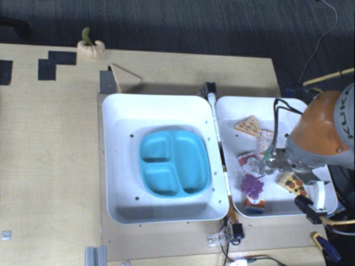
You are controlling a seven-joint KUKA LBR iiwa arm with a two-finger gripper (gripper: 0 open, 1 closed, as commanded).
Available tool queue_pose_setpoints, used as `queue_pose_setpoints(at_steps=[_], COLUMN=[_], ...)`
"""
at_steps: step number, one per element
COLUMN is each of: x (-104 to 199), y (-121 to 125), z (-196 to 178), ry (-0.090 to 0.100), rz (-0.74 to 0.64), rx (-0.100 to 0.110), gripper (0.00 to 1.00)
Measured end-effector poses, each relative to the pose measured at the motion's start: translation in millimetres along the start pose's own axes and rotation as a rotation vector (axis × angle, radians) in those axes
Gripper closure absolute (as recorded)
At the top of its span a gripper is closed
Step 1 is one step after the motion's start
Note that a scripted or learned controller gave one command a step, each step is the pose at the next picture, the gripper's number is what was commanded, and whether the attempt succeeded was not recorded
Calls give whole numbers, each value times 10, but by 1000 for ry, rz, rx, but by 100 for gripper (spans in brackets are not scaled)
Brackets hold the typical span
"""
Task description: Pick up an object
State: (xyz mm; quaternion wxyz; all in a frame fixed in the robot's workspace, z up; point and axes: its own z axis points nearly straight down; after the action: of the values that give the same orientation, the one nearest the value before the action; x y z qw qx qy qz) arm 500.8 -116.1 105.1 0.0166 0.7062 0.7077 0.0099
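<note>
Crowding pincer (pixel 270 160): purple grapes (pixel 252 185) | red packet (pixel 247 159) | pizza slice (pixel 292 184)

Grey arm (pixel 327 132) from the right; wrist bent down; pincer (pixel 266 162) low.

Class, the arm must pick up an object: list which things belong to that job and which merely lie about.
Job things: gripper; right bin; purple grape bunch; waffle wedge; pizza slice.

Lying about: left bin; blue divided plate; small gourd on the bench.
</note>
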Motion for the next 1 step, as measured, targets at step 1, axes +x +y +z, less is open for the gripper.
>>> queue_pose_setpoints(at_steps=[1], x=[617], y=[961], z=[-779], ry=[11], rz=[-4], rx=[31], gripper=[100])
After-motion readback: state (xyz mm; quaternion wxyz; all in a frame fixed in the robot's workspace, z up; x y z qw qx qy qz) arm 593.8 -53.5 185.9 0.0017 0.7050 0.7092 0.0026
